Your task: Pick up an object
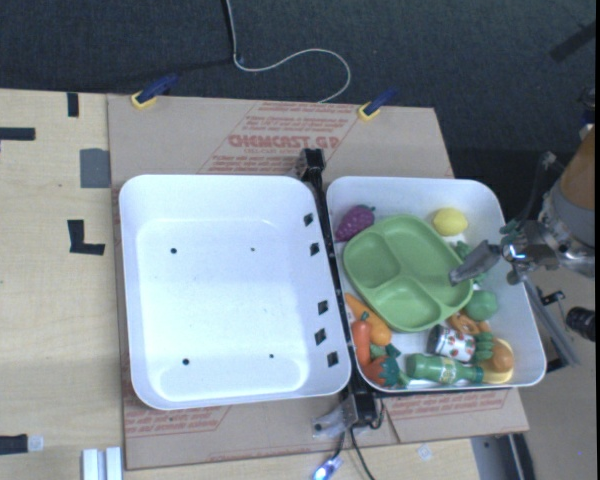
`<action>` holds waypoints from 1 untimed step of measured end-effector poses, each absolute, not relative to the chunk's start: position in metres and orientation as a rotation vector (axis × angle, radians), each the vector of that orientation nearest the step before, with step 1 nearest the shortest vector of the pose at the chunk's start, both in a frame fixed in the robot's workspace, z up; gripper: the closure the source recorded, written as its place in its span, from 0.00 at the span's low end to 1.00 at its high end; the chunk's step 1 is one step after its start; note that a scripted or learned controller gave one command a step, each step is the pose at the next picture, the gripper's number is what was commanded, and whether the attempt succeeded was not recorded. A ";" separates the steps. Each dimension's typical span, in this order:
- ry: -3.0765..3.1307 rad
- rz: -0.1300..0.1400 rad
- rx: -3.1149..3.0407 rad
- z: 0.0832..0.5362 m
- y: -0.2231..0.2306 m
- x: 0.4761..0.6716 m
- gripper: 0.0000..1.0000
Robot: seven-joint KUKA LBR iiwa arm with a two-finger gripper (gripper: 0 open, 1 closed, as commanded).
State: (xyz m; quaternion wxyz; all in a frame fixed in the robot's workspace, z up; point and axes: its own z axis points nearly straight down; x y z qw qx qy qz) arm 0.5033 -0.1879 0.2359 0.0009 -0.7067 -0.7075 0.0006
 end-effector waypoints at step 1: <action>-2.239 -0.014 -2.229 0.497 -0.175 0.551 0.00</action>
